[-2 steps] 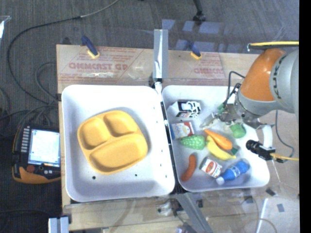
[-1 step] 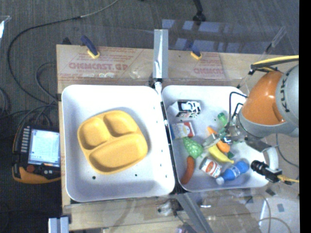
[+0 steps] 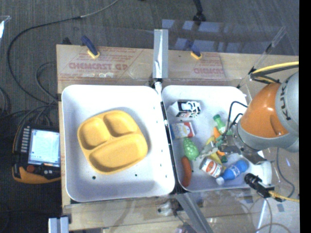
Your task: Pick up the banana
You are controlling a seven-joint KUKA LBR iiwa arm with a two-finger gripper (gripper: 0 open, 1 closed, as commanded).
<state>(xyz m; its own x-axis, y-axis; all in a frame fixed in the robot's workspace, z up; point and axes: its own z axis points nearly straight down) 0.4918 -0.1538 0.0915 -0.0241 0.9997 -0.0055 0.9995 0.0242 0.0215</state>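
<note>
Surface (image 3: 112, 62) under brown protective sheet, printed "CHEMCAST GP" in red, read above the plate and repeated further right. Left bin (image 3: 68, 130) carries only the yellow divided plate (image 3: 112, 141). Right bin (image 3: 204, 93), just right of the plate, carries the clutter. Arm (image 3: 265, 118) far right of the plate, orange band facing the camera, black letters "KU" legible on the grey shell. Gripper (image 3: 222, 147) is down in the pile, right of the plate; its wrist hides it, so cannot tell if it is released or clenched, and nothing seen held.

Banana (image 3: 212, 141): best guess is the yellowish sliver right of the plate, touching the gripper and half buried among other items. ID is uncertain.

Step, as judged: reach/grasp attempt, lift not yet done. The next move calls for closing squarely on the yellow piece, not its neighbours, then a straight lift clear of the pile.

Other items right of the plate: blue bottle (image 3: 234, 171), red-and-white can (image 3: 211, 167), red packet (image 3: 182, 129), cow-patterned box (image 3: 188, 108), green lump (image 3: 190, 150), red-orange sausage shape (image 3: 186, 170). Labels are too small to read.
</note>
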